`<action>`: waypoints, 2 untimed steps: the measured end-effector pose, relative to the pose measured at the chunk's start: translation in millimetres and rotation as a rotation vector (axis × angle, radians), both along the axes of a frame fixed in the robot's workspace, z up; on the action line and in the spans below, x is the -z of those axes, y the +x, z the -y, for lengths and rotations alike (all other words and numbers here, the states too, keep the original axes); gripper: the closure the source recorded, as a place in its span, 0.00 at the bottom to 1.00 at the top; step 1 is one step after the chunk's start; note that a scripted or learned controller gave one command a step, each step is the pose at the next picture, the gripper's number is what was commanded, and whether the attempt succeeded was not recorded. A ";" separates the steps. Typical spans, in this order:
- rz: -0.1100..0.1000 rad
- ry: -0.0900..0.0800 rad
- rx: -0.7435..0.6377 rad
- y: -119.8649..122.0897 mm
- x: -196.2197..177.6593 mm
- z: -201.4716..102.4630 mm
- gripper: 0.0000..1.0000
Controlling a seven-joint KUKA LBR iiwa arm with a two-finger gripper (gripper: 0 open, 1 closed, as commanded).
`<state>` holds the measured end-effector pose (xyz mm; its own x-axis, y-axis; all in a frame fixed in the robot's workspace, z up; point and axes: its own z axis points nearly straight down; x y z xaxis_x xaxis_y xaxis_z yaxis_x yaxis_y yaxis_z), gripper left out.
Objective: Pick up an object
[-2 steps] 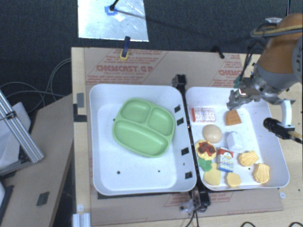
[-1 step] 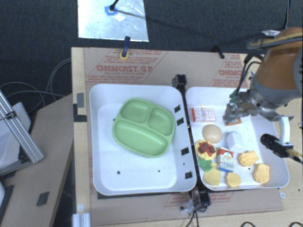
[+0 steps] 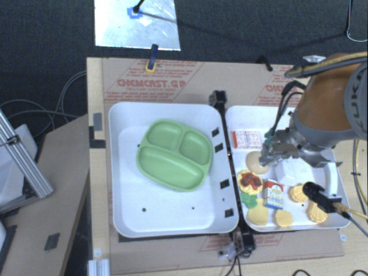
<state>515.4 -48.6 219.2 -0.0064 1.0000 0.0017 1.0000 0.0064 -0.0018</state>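
Note:
My gripper (image 3: 268,152) reaches down into the right bin (image 3: 241,117), just above a pale round cookie-like piece (image 3: 256,163). Below it lie a red and yellow toy food piece (image 3: 250,181), a green piece (image 3: 248,199), a small red and blue packet (image 3: 273,194), and several yellow cookie shapes (image 3: 284,217). A white packet with red print (image 3: 246,138) lies at the bin's upper left. A crumpled clear wrapper (image 3: 296,169) sits to the gripper's right. The arm hides the bin's upper right part.
The left bin (image 3: 123,211) holds a green divided plate (image 3: 175,153), tilted, near its middle. A black divider (image 3: 226,154) with clips runs between the two bins. Cardboard lies under both bins. A metal plate (image 3: 137,16) lies on the floor beyond.

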 end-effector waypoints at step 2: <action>0.003 -0.002 0.005 -15.4 -14.8 0.1 1.00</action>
<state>500.0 -48.7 234.0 -0.0016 1.0000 0.0000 1.0000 0.0016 0.0013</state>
